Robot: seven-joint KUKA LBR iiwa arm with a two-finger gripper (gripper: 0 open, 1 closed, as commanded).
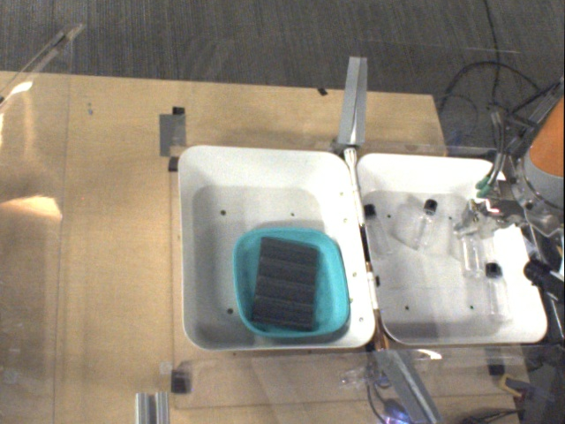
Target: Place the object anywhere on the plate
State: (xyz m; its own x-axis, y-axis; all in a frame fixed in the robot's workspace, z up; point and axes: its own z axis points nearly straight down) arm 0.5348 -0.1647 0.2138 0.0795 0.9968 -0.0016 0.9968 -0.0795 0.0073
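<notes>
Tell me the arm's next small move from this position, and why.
Probably pull the arm back and leave it at that. The dark ribbed rectangular block already lies on the teal square plate in the left white bin, while the gripper sits over the right white bin among small clear vials.

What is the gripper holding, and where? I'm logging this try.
Cannot be told: the gripper hangs over the right bin, too blurred to show any hold.

Two shallow white bins, the left bin [199, 237] and the right bin [424, 325], sit side by side on a wooden bench [88, 237]. Dark carpet [221, 25] lies beyond.
</notes>
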